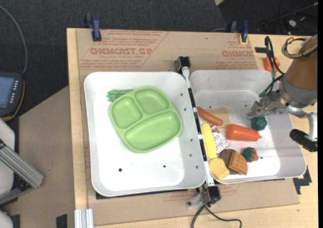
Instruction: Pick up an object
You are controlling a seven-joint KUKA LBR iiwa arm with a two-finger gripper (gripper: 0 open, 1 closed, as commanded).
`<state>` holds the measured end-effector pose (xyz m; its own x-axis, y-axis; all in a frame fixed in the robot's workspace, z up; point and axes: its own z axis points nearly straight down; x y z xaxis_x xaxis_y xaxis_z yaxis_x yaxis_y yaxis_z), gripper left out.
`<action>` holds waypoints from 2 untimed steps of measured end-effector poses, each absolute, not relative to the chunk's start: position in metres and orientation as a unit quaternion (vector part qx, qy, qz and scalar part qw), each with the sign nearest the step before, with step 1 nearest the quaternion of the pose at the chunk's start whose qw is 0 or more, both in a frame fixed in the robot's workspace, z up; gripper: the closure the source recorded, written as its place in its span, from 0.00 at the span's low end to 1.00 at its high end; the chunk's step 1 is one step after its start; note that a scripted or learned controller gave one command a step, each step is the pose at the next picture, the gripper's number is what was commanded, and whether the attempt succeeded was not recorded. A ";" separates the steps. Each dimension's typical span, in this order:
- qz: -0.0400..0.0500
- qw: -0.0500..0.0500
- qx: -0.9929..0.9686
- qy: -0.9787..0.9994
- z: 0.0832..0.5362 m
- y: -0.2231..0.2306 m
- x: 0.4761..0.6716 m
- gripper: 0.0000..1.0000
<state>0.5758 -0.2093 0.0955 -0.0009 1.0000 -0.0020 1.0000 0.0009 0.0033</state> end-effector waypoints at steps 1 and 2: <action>0.001 0.000 0.706 0.708 0.187 -0.156 0.522 1.00; 0.002 0.002 0.704 0.710 0.226 -0.083 0.558 1.00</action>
